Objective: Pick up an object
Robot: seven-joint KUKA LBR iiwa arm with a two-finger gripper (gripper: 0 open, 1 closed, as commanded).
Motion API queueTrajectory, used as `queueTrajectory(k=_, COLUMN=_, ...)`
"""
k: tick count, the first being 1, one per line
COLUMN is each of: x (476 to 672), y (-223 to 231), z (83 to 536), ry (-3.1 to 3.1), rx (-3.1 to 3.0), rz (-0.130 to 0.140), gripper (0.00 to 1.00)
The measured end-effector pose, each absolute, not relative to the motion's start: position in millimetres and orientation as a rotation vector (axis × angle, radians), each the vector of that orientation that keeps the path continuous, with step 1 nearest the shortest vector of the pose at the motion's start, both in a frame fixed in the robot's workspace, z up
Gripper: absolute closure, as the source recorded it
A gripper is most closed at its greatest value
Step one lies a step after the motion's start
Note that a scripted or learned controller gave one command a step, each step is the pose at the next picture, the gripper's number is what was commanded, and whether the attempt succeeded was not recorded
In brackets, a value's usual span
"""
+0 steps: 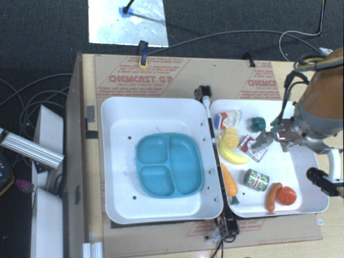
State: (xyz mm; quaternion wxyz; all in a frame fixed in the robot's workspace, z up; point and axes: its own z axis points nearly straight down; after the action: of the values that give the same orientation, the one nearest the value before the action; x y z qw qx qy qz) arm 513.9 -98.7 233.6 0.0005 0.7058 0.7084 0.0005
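Lower right of the frame: a tomato [287,196], sausage [272,196], can [256,179] and carrot [229,180] lie in the right bin [309,204]. Above them, mid-right, the tool [265,139] hangs over a red-and-white packet [252,148], nothing lifted yet; its opening cannot be told. A banana [231,155] lies beside the packet.

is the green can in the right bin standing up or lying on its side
Lying on its side: the green can shows its long labelled side and one round end, resting flat on the right bin floor.
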Motion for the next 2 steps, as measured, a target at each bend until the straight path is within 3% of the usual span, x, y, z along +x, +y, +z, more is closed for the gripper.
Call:
queueTrajectory(k=1, x=499.3, y=-114, z=85, ry=2.221, rx=2.219, rz=0.002, gripper=0.0)
queueTrajectory(k=2, x=500.2, y=-113, z=95, ry=2.221, rx=2.218, rz=0.005, gripper=1.0)
